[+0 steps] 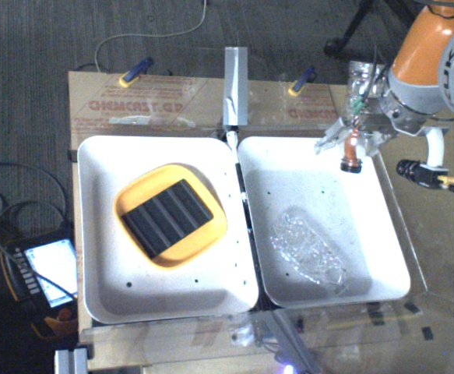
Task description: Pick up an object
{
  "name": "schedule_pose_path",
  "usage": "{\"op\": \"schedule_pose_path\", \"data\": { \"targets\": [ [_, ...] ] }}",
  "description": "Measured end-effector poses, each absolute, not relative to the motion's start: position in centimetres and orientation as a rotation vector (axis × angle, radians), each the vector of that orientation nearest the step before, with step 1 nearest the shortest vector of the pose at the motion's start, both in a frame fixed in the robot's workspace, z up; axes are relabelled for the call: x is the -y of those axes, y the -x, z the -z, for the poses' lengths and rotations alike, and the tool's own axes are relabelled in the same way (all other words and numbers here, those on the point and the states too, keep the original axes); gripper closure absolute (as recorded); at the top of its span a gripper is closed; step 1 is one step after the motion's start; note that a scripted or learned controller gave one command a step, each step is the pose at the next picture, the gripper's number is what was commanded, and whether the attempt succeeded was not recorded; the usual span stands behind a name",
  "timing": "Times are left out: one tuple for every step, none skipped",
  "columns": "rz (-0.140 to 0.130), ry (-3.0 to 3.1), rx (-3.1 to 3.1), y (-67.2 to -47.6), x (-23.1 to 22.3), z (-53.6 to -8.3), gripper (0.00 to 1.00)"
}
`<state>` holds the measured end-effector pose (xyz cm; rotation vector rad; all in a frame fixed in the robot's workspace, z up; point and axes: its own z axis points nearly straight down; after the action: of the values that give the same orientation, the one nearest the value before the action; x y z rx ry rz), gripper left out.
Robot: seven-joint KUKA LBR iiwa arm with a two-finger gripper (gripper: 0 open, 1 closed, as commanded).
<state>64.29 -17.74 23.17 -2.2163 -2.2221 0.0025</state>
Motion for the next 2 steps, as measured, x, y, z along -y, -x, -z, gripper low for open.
{"op": "schedule_pose_path", "data": {
  "targets": [
    [-0.003,2.059,2.369,-66.8,22.1,-14.2,0.0],
    [0.006,1.797,2.539,-67.0,21.0,-9.4,0.0]
  ]
}}
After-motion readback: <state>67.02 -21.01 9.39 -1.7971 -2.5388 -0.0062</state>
